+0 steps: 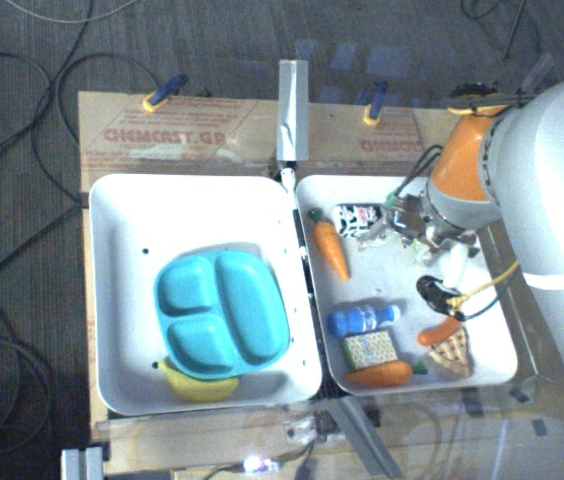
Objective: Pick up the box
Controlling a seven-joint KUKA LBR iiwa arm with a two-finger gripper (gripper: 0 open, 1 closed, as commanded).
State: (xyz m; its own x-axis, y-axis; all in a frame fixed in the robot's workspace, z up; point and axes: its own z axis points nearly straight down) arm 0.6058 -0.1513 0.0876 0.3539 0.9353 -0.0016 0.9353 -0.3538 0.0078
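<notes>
Approach step, by the look of it: gripper (403, 224) low near far edge of right bin (414, 181), just beside black-and-white box (359, 218) lying there next to carrot (331, 247). Released or clenched: cannot tell, no hold seen. Next probably needs straddling box, clamping, lifting.

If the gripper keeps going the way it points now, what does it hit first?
Probably the black-and-white box: the gripper points left at it in the right bin. Height is unclear, so it might pass over.
</notes>
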